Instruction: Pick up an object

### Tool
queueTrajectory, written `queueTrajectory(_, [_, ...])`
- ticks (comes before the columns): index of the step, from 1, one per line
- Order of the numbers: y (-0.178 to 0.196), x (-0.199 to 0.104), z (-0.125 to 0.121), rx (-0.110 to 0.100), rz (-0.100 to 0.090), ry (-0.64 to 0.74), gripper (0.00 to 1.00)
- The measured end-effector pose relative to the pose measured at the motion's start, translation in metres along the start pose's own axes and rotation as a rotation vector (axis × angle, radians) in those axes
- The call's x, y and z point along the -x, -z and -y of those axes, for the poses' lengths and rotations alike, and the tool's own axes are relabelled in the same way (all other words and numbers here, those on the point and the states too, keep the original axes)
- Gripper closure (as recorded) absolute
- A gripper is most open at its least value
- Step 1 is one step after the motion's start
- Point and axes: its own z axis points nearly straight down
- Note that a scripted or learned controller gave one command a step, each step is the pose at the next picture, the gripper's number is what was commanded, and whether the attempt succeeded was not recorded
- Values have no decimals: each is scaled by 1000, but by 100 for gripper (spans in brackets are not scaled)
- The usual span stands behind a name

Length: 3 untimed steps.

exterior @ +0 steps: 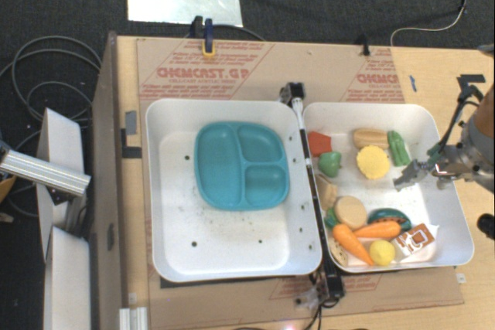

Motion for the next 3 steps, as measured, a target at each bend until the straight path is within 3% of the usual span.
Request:
queueTrajectory(1, [-112, -14, -68, -5, -2, 4, 0])
queueTrajectory(2, [-136, -6, -116, 4, 0, 3, 0])
queueTrajectory(3, [-135, -6, -91, -3, -1, -2, 0])
